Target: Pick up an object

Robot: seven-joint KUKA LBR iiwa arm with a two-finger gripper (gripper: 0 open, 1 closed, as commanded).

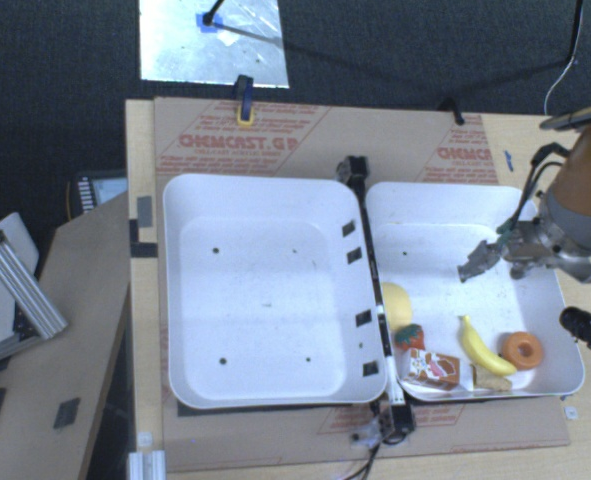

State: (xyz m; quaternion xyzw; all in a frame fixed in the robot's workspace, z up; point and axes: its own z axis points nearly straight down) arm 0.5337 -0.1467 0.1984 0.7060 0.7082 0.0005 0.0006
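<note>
Two shallow white plastic bins side by side on the cardboard-covered counter (305, 128), smooth matte walls with rounded corners. Left bin (190, 208) showing just a few small dark holes in its floor. Right bin (445, 200) with all the stuff crowded along its near edge: curved yellow banana (480, 347), orange ring-shaped doughnut (522, 349) just right of it, pale yellow rounded lemon-ish thing (396, 302) tight against the divider wall, small red and green piece (409, 336) below that, flat printed packet (434, 369) in the near corner. Far half of that bin wide open, lots of bare floor. Grey claw (472, 266) coming in from the right over the middle of the right bin, well clear of the banana, nothing visibly between its tips; can't tell how wide it sits from this angle. Shiny metal sheet (175, 28) off past the far edge
</note>
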